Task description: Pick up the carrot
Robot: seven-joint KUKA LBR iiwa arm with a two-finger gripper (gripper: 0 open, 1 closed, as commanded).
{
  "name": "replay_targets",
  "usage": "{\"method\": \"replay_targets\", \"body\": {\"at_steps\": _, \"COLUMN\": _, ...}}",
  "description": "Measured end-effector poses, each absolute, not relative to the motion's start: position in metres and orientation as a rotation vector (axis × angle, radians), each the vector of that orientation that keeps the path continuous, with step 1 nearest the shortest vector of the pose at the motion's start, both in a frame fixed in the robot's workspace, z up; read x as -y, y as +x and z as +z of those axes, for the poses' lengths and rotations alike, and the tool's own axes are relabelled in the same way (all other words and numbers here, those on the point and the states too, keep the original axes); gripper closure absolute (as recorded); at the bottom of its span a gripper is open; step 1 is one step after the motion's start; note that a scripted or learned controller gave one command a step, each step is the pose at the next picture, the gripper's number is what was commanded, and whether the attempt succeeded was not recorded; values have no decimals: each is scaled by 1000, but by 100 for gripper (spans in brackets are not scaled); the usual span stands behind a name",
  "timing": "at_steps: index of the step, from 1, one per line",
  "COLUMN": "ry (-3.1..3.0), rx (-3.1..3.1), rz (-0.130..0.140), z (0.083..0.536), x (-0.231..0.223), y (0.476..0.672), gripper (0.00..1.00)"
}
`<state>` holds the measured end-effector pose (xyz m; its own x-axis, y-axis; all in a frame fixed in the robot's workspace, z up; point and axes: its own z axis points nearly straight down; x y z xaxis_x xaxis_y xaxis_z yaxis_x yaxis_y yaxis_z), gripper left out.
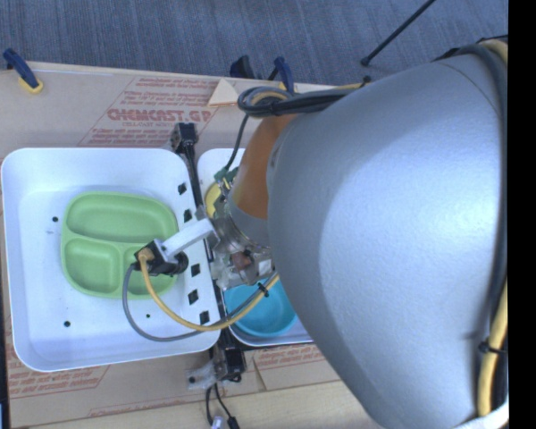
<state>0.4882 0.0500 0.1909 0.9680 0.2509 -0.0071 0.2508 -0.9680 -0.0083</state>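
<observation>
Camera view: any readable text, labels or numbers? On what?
"CHEMCAST GP": large red print on the brown sheet under the bins.
Smaller red lines beneath it, and the red print along the sheet's lower edge: too blurred to read.
No other text that I can read.

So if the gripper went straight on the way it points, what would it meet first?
Most likely the blue bowl in the right bin: the gripper points downward over the bowl's rim, beside the wall between the two bins. Depth is unclear, so it could be that wall instead.
</observation>
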Motion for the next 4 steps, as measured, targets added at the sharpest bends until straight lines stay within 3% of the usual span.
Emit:
{"method": "replay_targets", "body": {"at_steps": 1, "ry": -3034, "rx": 810, "rz": 8, "z": 330, "x": 37, "y": 477, "gripper": 100}}
{"method": "replay_targets", "body": {"at_steps": 2, "ry": -3031, "rx": 812, "rz": 11, "z": 329, "x": 36, "y": 477, "gripper": 0}}
{"method": "replay_targets", "body": {"at_steps": 3, "ry": -3054, "rx": 692, "rz": 34, "z": 185, "x": -18, "y": 514, "gripper": 0}}
{"method": "replay_targets", "body": {"at_steps": 4, "ry": -3025, "rx": 809, "rz": 21, "z": 190, "x": 29, "y": 502, "gripper": 0}}
